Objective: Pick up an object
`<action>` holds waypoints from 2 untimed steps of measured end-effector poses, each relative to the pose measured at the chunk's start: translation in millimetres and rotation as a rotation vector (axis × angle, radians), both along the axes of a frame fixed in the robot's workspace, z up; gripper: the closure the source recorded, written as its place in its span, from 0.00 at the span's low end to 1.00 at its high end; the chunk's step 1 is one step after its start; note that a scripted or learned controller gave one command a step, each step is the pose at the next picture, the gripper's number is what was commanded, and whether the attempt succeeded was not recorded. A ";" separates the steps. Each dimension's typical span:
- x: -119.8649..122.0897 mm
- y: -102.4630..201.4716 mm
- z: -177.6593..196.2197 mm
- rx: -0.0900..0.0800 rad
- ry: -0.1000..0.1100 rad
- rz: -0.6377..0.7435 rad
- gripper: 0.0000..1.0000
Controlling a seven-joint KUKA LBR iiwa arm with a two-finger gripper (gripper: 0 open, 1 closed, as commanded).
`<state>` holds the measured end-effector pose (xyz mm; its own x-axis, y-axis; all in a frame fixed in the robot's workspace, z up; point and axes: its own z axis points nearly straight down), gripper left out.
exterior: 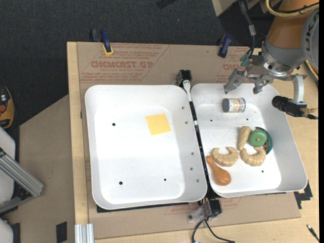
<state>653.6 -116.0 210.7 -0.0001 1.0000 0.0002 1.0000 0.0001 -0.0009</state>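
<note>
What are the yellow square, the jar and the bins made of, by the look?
Yellow square: looks like soft foam or sponge, matte, no glare; could be card.
Jar: lying on its side, pale label, dark cap; probably plastic or metal, too small to tell.
Bins: white moulded plastic, smooth with a faint sheen, rounded corners.

Dark carpet floor surrounds the cardboard-topped bench.
</note>
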 end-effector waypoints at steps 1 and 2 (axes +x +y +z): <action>0.7 0.1 11.1 -0.001 -0.003 0.001 1.00; 14.1 2.3 44.9 -0.002 -0.008 0.001 1.00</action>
<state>667.8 -113.7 255.6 -0.0013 1.0000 -0.0015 1.0000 0.0013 0.0068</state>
